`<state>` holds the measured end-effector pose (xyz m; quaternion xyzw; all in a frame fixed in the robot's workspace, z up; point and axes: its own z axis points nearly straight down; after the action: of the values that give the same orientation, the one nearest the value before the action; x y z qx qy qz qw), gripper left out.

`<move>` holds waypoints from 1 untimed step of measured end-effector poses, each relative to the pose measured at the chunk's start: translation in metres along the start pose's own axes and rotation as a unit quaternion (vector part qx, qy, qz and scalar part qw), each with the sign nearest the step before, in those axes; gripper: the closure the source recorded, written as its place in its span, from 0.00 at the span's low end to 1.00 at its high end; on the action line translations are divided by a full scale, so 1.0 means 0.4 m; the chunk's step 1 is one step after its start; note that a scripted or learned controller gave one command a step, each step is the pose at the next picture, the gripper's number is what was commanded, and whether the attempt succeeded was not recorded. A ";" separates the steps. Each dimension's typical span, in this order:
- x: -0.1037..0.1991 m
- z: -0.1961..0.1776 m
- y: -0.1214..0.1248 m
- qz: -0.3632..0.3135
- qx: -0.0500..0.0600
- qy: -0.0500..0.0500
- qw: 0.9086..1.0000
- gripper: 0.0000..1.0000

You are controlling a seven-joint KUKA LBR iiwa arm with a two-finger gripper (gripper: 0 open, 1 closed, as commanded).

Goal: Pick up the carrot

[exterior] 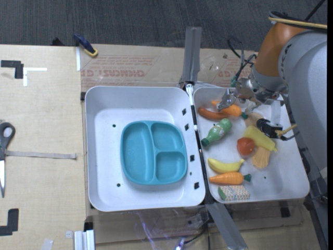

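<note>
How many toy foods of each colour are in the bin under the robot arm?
Orange: 3, two carrots and a waffle
Yellow: 2, banana, yellow block
Green: 1, bottle
Red: 1, tomato
Mixed colours: 1, packet
Total: 8

Overhead slant — both bins (145, 95)

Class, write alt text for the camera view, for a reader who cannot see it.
The grey arm's gripper hangs over an orange toy carrot at the far end of the right white bin, among other toy foods including a second orange carrot and a yellow banana. The left white bin holds a blue divided plate.
</note>
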<state>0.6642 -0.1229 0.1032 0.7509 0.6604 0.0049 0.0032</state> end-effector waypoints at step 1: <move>-0.020 -0.022 -0.009 0.002 0.008 -0.004 1.000 1.00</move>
<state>0.6595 -0.1303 0.1117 0.7524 0.6587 -0.0038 -0.0005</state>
